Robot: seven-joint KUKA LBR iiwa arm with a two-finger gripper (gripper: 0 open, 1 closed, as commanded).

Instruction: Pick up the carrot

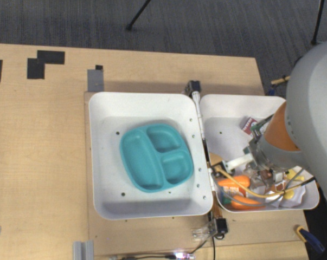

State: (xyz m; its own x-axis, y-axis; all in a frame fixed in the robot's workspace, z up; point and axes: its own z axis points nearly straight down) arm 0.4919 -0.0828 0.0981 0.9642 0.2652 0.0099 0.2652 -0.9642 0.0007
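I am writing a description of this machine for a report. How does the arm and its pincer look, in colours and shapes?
The arm is a broad, rounded body in pale grey with a smooth surface. Above the wrist it carries an orange band, followed by a darker grey ring. The pincer below is small, metallic and grey, with thin wires or fittings around it; its finer details are too cluttered to make out.

The grey arm fills the frame's right edge, wrist bent down-left, end effector (pixel 259 172) low at lower right.
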